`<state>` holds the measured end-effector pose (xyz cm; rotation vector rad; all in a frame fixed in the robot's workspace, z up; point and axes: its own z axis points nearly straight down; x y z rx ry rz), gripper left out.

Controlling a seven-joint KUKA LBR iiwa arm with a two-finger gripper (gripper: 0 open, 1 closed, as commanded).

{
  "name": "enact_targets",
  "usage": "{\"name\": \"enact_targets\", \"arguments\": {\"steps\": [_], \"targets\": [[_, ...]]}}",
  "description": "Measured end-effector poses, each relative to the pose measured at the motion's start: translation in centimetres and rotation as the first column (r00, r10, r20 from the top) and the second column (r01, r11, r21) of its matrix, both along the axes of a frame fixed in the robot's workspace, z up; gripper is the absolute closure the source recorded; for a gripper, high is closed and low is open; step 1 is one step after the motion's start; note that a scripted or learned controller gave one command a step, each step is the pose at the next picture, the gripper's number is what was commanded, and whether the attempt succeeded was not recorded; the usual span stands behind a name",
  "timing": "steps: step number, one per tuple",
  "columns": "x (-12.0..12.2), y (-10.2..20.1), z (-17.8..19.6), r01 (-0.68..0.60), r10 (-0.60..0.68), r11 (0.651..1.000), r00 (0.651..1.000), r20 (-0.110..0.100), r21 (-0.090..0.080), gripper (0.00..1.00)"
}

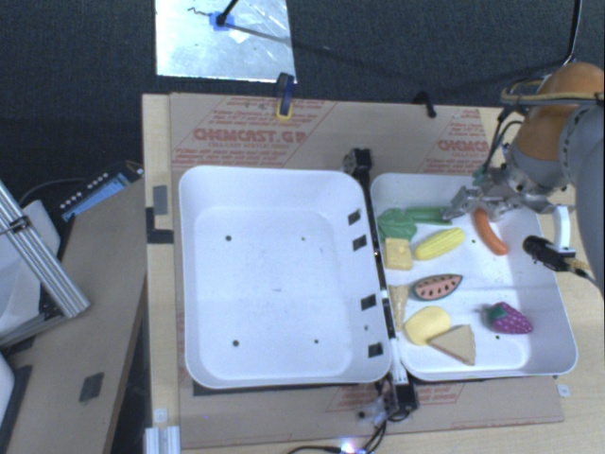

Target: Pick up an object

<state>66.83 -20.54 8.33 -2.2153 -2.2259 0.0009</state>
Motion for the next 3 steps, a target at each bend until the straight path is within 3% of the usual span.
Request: {"name": "enact_targets", "arguments": {"steps": [1, 2, 3], "targets": [[-1.4, 0.2, 0.2, 0.003, -0.003, 1.000, 1.000, 0.003, -0.002, 0.00], [-1.2, 0.2, 1.4, 0.000, 0.000, 1.000, 1.000, 0.008, -0.003, 1.00], [-1.2, 6.0, 12.9, -0.004, 0.004, 1.000, 1.000, 0.014, -0.001, 1.00]]}}
